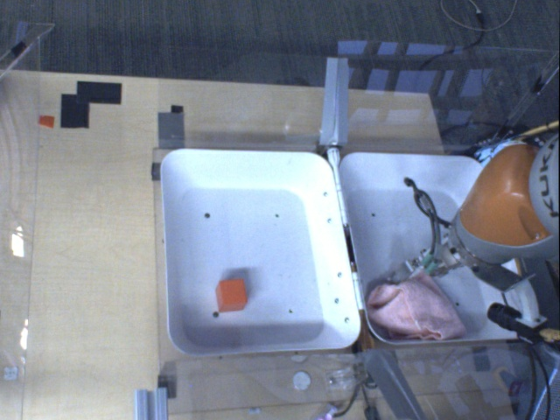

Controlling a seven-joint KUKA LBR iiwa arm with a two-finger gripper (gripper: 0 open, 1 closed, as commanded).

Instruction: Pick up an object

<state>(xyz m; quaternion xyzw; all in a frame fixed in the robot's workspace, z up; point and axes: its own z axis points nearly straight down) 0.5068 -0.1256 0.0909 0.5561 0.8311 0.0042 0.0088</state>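
From the fixed overhead camera, a pale wooden counter [96, 261] carries two shallow white bins set side by side. The left bin [254, 169] holds a small orange-red block [232, 295], a squat cube with a flat top slightly lighter than its shaded near side; it sits in the lower-left part of the bin floor, apart from every wall. The right bin [385, 191] holds a crumpled pink cloth [413, 311], soft and folded into a rounded heap, lying against the near wall towards the bin's near-left corner.

The arm [507, 204], grey with its orange band, reaches in from the right over the right bin. Its hand [426, 265] is down just above the upper edge of the pink cloth, apparently touching it or very close. The hand is small and partly hidden by cables here, so I cannot tell how it is set, nor whether any cloth lies between them.

A few black and orange markers [83, 103] lie on the counter at far left.
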